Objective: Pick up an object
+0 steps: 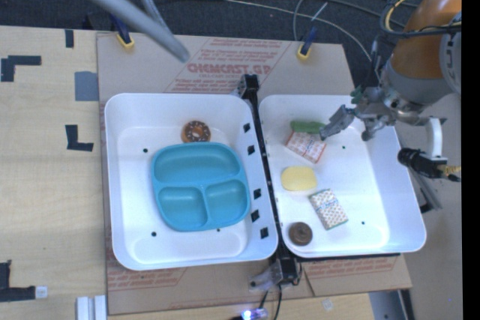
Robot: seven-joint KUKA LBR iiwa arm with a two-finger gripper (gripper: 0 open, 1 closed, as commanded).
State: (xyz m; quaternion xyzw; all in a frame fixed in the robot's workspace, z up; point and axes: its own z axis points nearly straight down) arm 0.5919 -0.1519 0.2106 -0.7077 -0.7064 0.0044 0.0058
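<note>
Robot gripper with fingers spread wide, holding nothing, hovers over the right bin's far side, just right of a green object and a red-patterned packet.

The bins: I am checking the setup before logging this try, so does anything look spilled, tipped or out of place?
Nothing stands out. The blue tray lies flat in the left bin with a doughnut beside it. In the right bin, the small items lie separate and unspilled.
</note>
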